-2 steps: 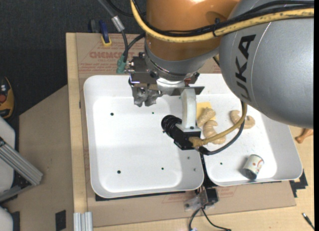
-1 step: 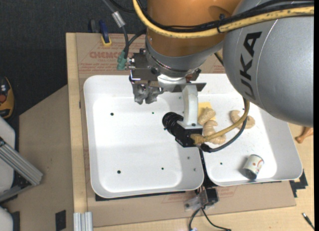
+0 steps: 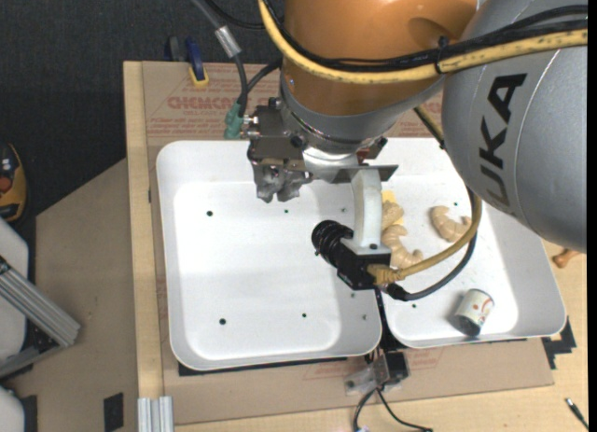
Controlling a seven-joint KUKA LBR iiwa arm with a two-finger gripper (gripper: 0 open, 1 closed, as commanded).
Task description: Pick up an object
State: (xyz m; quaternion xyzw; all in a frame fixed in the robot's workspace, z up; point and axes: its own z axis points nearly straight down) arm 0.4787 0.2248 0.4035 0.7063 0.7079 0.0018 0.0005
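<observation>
Objects (image 3: 399,234) lie in the view's right bin (image 3: 518,295): pale tan lumps, perhaps nuts, clustered by its left wall, plus a small white cylinder (image 3: 471,312) at its near corner. The pincer (image 3: 273,183) hangs over the left bin (image 3: 242,271) near its far edge, with nothing seen in its grasp; I cannot tell whether it is open or closed.

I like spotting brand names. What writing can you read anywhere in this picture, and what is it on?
"UKA": big black letters on the grey arm; anything before them is hidden.
"CHEMCA": red print on the cardboard sheet; the rest runs behind the arm.
Smaller red line beneath it: too blurred to read.
Red mark on the small cylinder: too small to read.
</observation>
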